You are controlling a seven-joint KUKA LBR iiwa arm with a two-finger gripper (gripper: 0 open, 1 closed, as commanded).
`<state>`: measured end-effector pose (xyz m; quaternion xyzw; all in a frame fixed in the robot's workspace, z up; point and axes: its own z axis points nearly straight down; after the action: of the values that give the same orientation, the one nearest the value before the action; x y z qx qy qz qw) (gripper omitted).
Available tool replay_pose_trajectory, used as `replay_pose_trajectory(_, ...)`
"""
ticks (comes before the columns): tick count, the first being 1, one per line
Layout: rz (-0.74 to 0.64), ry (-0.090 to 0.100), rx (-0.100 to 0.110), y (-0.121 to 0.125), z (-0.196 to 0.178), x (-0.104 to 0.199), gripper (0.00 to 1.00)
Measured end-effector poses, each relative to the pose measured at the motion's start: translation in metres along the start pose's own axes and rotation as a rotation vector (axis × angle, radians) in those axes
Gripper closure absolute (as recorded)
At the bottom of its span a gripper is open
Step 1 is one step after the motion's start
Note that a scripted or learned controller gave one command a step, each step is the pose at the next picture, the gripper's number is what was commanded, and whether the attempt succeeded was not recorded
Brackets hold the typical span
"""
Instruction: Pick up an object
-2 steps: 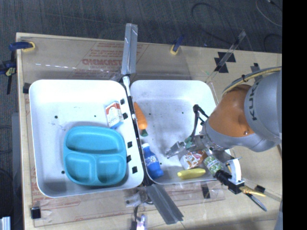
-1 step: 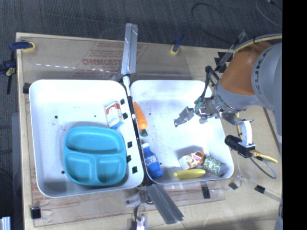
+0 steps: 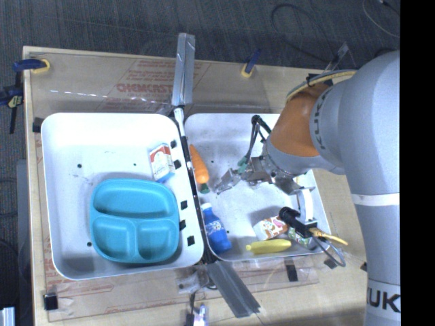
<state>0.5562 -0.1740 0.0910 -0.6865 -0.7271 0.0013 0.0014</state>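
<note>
Looming closest to the lens, the grey arm (image 3: pixel 370 155) with its orange band (image 3: pixel 299 124) reaches in from the right and slants down over the right-hand shallow white bin (image 3: pixel 234 124). Its gripper (image 3: pixel 228 180) hangs low in the left half of that bin, pointing toward the dividing wall. Whether it is open or closed cannot be told from this angle, and nothing can be seen held in it. Just beside its tip, along the bin's left wall, lies an orange plastic carrot (image 3: pixel 198 164), the likeliest thing to pick. Toward the front lie a small blue plastic bottle (image 3: pixel 215 228), a yellow plastic banana (image 3: pixel 269 246) and a crumpled printed packet (image 3: pixel 272 227), the last two close together. Across the divider, the left-hand shallow white bin (image 3: pixel 68 148) holds a turquoise divided plastic tray (image 3: pixel 136 219) and a small red-and-white carton (image 3: pixel 160 161). To do this step well, I judge the gripper should straddle the carrot across its narrow width, near the thick middle, since the tapered end would probably slip out. The wall is the hazard. The carrot sits so close to it that there is little room on that side, so approaching from the bin's interior, or nudging the carrot clear first, seems safer before closing and lifting straight up.
</note>
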Motion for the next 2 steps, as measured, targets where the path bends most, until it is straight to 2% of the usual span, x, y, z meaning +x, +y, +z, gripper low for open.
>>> replay_pose_trajectory(1, -0.134, -0.016, 0.006, 0.041, -0.003, 0.031, 0.0)
replay_pose_trajectory(2, -0.194, -0.022, -0.007, 0.102, -0.007, 0.032, 0.0)
